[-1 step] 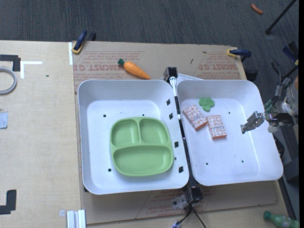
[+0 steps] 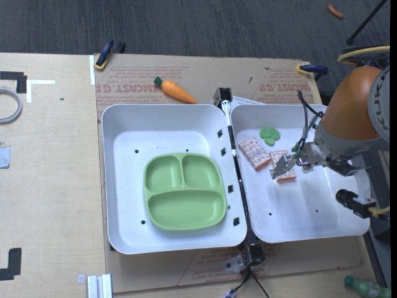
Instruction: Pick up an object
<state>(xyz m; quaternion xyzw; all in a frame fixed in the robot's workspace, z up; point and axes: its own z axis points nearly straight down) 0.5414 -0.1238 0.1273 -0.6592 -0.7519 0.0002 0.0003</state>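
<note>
Green plate (image 2: 184, 191), smooth, three-compartment, lies in the left bin (image 2: 118, 166). Right bin (image 2: 322, 219) holds two red-and-white printed cartons and a green leaf-shaped piece (image 2: 270, 135). One carton (image 2: 253, 152) lies free; the other carton (image 2: 285, 174) lies at the jaws (image 2: 284, 166); jaw state cannot be determined. An orange carrot (image 2: 175, 90) rests on the tabletop (image 2: 49, 185).

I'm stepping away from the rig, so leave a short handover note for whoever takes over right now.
Gripper: low in the right bin, over a small red-and-white packet; grip unclear.
Things: a second red-and-white packet and a green piece lie in the right bin. Green divided plate sits in the left bin. Toy carrot lies on the cardboard behind the bins.
Done: no lift visible.
Left: secure one object and raise it.
</note>
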